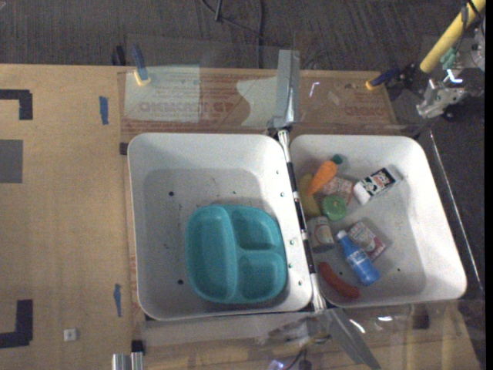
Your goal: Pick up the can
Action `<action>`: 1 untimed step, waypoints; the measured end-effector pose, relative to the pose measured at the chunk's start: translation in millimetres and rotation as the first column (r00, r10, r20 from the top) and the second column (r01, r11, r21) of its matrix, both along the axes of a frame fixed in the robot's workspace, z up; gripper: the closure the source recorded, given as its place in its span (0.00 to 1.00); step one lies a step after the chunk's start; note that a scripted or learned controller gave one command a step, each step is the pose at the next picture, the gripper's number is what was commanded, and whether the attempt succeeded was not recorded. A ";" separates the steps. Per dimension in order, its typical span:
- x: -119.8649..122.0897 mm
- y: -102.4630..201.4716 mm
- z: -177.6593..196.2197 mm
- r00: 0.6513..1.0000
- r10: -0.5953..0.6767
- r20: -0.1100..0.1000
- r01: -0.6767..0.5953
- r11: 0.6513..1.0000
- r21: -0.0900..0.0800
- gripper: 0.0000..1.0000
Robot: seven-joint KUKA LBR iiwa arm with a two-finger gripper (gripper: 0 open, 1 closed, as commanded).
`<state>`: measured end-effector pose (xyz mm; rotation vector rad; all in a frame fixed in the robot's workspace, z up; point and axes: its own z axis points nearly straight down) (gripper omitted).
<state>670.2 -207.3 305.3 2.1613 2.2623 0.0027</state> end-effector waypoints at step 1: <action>1.5 1.1 11.8 1.000 0.003 0.005 -0.003 1.000 -0.004 1.00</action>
